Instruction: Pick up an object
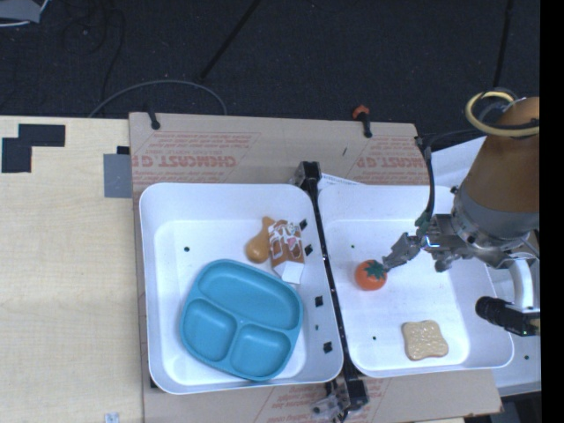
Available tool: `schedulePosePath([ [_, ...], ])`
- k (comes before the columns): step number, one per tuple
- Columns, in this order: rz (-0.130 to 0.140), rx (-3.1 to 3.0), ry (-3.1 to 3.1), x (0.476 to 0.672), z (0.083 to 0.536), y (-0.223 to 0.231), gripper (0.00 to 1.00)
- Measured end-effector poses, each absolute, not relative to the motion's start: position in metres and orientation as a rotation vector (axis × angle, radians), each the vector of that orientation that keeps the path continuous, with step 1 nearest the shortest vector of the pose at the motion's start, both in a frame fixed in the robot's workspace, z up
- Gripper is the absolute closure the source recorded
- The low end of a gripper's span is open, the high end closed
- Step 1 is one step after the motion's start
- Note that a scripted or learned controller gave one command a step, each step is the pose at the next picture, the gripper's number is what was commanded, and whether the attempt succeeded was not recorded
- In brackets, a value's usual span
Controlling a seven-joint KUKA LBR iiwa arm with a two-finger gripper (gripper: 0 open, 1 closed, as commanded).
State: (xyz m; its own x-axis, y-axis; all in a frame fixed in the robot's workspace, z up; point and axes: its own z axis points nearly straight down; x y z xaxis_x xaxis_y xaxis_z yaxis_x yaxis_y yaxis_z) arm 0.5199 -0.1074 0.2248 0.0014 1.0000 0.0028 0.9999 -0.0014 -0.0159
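A small red-orange toy tomato [371, 275] with a green top lies near the middle of the right bin [480, 359]. My gripper [394, 256] reaches in from the right, and its tip sits just up and right of the tomato, close to it or touching it. Near that bin's front lies a tan slice of toast [425, 340]. In the left bin [163, 236] are a blue divided plate [241, 319], an orange-brown drumstick shape [257, 245] and a brown-and-white patterned item [286, 241].
The bins meet at a central divider with black clips [315, 263]. The arm's grey body with its orange band [507, 179] hangs over the right bin's right side. A black cable [429, 192] runs down to the wrist.
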Motion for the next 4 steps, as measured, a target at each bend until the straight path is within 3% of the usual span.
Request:
schedulePosePath([
  [1, 0.003, -2.218, -2.219, 0.522, 0.231, -0.108, 0.00],
  [4, 0.003, -2.220, -2.218, 0.519, 0.085, -0.121, 0.00],
])
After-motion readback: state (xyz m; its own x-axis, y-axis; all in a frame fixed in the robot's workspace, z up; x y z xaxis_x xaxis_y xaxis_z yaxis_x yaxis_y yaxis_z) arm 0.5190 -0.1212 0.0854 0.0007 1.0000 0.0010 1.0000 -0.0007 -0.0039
